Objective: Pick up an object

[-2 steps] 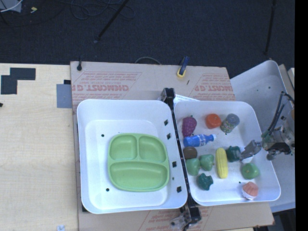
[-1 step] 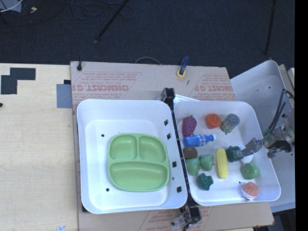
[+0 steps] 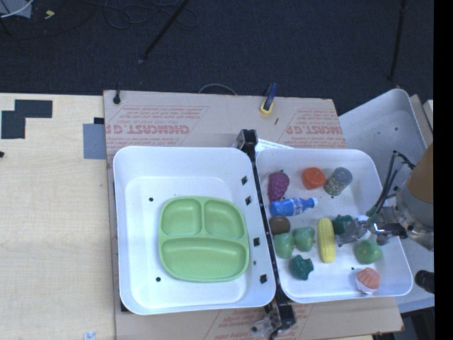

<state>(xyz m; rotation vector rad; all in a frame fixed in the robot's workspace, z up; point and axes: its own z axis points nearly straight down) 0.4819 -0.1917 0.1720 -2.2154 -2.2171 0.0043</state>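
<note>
The right bin (image 3: pixel 386 289) holds several toy foods: purple grapes (image 3: pixel 278 185), an orange ball (image 3: pixel 313 178), a grey-green can (image 3: pixel 338 180), a blue bottle (image 3: pixel 291 206), a yellow corn cob (image 3: pixel 325 239), a dark green broccoli (image 3: pixel 301 266), a green apple (image 3: pixel 367 251) and a pink-orange piece (image 3: pixel 367 280). My gripper (image 3: pixel 356 230) reaches in low from the right. It sits beside a small dark green object (image 3: pixel 342 224), just right of the corn and above the apple. Nothing is visibly lifted.
The left bin (image 3: pixel 134 183) contains a light green divided plate (image 3: pixel 204 238). A brown piece (image 3: pixel 279 224) and two light green pieces (image 3: pixel 284 244) (image 3: pixel 304 238) lie near the divider between the bins. Cardboard (image 3: pixel 177 122) lies under both bins.
</note>
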